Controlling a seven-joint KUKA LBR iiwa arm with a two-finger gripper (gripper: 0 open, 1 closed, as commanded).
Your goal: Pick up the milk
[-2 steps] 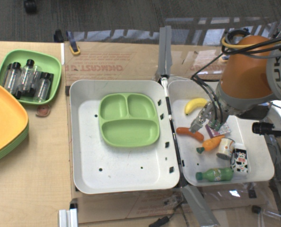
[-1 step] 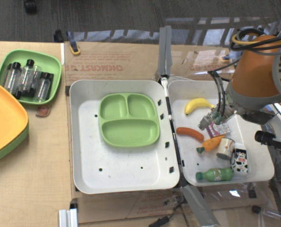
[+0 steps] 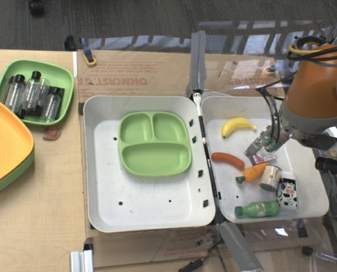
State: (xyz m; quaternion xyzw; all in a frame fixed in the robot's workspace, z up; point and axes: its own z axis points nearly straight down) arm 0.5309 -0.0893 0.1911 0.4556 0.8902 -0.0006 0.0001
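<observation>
White bin [image 3: 321,200]: right of the two, holding every food item.
Milk [image 3: 287,192]: one cow-patterned carton near that bin's right wall, beside a can [image 3: 270,178].
Hand [image 3: 263,147]: above the carrot [image 3: 253,172]; milk lies down-right of it; finger state unclear.
Count: one banana [image 3: 237,126], sausage [image 3: 228,160], green bottle [image 3: 257,209].

Showing dark grey carpet floor [image 3: 157,7] stretching across the top, with black chair castors [image 3: 37,5] resting on it. Lying below, a light wooden counter [image 3: 38,220] at left, bearing flattened brown printed cardboard [image 3: 134,75] beside it. Catching bright window-like reflections along a grey metal rail [image 3: 198,61] running between.
</observation>
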